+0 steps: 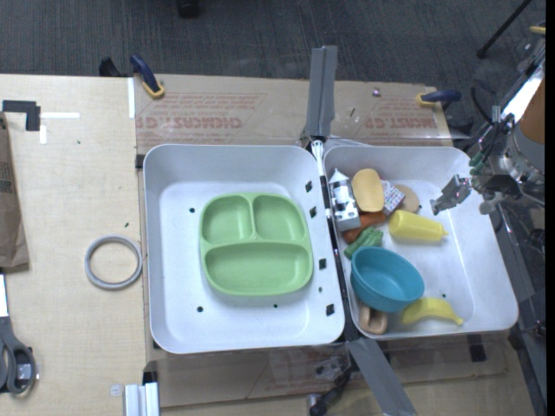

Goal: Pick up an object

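We see the gripper (451, 193) at the end of the grey arm (512, 159), over the right-hand part of the right bin (486, 258). From this slant we cannot tell how wide it stands or whether it touches anything. The things to be picked all lie in that bin, on the side of the gripper that faces the left bin. Closest to it is a yellow pepper-shaped toy (416, 226), just beside it and a little nearer the camera. Further out from the gripper in the same direction sit an orange-yellow oval piece (368, 189) and a small white and black item (341, 199), both against the wall between the bins. A green piece (360, 239) lies below them in the picture. Nearer the camera from the gripper, well apart from it, a blue bowl (386, 277) stands upright, and a banana (434, 312) lies just beside the bowl by the bin's near wall. Far from the gripper, the left bin (165, 232) holds a green divided plate (256, 243), lying flat. Beyond that bin, farthest from the gripper, a grey tape ring (114, 261) rests on the bench (69, 189).
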### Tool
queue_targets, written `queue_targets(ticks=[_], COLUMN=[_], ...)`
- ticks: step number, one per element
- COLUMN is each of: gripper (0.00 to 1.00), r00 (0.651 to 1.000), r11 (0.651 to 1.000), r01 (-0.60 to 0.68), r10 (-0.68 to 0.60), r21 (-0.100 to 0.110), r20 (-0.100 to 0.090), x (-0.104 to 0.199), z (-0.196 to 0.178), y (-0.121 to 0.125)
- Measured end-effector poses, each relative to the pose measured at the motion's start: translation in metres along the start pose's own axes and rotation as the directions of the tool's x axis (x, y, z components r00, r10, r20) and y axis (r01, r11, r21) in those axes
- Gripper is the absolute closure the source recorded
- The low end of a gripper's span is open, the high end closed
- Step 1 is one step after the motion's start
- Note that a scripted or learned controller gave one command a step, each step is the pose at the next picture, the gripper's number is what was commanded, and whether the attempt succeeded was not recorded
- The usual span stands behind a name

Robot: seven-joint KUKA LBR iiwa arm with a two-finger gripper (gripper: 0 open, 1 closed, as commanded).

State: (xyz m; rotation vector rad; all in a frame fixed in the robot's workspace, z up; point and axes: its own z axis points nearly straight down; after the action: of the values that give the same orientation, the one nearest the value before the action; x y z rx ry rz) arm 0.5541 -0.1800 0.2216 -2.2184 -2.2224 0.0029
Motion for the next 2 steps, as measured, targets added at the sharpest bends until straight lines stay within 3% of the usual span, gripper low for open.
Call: queue_targets(ticks=[1,2], gripper=[0.0,0.0], r00=[0.999,0.957], r11=[0.999,0.957], r01=[-0.035,-0.291], r10=[0.035,0.291], r21=[-0.003,0.002], r20=[0.0,-0.001], x=[0.008,-0.01], z=[0.114,0.131], y=[0.033,-0.042])
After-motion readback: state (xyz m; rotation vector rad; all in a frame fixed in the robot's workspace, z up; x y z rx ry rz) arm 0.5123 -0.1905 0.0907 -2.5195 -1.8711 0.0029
